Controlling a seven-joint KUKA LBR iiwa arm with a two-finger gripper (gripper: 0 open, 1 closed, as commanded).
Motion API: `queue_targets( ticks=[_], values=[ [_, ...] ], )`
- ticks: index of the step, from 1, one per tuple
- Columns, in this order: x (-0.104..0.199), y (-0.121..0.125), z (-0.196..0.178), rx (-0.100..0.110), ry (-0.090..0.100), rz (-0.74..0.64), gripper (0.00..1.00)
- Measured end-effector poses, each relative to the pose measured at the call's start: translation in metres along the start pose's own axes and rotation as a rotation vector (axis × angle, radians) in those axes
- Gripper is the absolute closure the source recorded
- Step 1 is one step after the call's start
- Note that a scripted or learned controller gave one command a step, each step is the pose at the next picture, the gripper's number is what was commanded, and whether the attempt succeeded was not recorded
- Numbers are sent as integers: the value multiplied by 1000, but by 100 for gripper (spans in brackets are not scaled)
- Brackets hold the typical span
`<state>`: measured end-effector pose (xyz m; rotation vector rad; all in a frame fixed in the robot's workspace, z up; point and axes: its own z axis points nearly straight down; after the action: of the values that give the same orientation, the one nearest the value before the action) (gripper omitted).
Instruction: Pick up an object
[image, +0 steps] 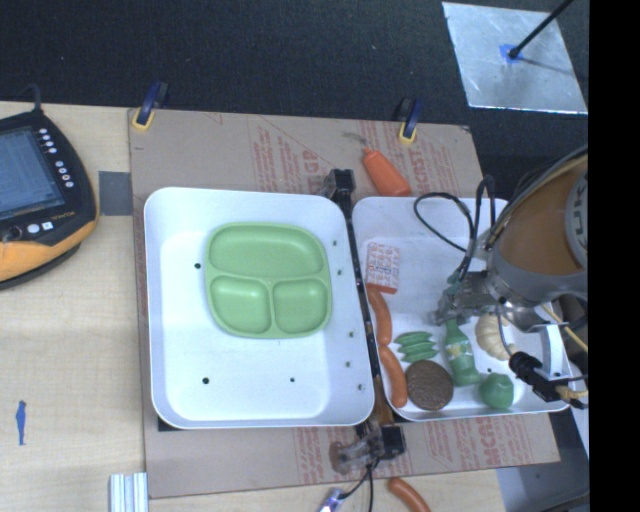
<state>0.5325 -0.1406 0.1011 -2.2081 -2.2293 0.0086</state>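
Note:
My gripper (456, 304) hangs low over the middle of the right bin (420, 215), just above the top end of a green bottle (461, 359) lying there. The arm's wrist covers the bin's right side. Around the gripper lie green pea pods (417, 346), a round brown patty (429, 384), a green ball-like item (497, 391), a pale beige item (491, 336), two orange sausages (380, 314) (395, 378) along the left wall, and a red-and-white packet (382, 265). From this view nothing appears to be lifted.
The left bin (170, 330) holds a green divided plate (268, 278). An orange carrot (385, 173) lies on the cardboard behind the right bin, and another orange item (408, 492) lies at the front. A teach pendant (40, 195) sits far left. Black cables (440, 215) loop over the right bin.

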Motion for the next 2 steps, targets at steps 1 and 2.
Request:
queue_targets(
  ticks=[1, 2],
  values=[
    [1, -51, -84, -5, 2, 8, 100],
    [24, 0, -126, -4, 2, 5, 100]
  ],
)
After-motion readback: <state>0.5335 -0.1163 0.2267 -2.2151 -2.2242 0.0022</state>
